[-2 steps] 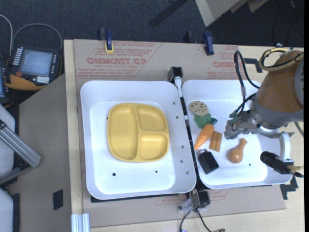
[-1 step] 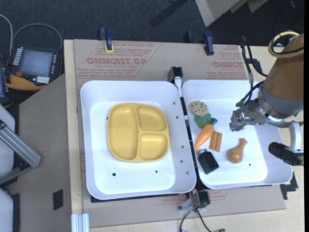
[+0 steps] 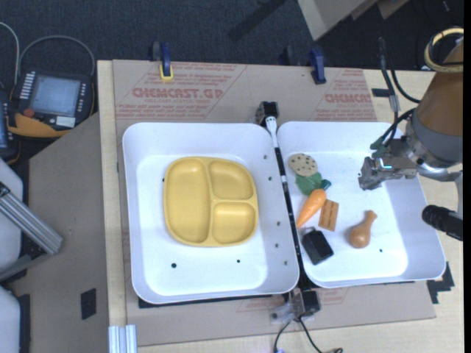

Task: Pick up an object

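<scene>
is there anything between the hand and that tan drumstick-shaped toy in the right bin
Nothing visible. The hand hovers over the right bin, up and to the right of the tan toy, with bare white floor between them. The carrot lies further left.

divided plate [image 3: 210,201] in left bin [image 3: 140,197], carrot [image 3: 312,207] in right bin [image 3: 412,263]

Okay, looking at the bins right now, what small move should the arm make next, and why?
Probably shift the gripper toward the view's lower left and down over the drumstick. The gripper hangs over the right bin with nothing seen in it, and the drumstick lies nearest, apart from the other toys.
</scene>
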Robot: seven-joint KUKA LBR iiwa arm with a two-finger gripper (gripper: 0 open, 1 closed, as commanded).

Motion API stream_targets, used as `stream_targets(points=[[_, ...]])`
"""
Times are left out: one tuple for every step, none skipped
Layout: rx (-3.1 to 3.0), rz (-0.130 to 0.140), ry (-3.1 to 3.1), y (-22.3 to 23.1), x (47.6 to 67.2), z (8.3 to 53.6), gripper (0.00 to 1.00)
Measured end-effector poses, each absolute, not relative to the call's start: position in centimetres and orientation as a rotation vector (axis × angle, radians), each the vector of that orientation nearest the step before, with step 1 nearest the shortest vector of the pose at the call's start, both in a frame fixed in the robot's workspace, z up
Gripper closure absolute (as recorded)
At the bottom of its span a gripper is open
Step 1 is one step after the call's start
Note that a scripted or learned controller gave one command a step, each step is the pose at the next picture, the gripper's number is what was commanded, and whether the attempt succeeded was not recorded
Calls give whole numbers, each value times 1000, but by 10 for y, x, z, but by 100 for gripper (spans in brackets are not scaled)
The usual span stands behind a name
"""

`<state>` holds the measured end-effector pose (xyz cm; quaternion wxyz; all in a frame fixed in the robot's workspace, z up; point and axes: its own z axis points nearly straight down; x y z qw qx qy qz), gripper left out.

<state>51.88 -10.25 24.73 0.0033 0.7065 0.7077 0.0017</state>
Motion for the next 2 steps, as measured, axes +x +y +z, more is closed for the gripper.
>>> stream_targets(points=[[2212, 5, 2227, -45, 539, 250, 100], [2213, 3, 2228, 8, 558, 236, 100]])
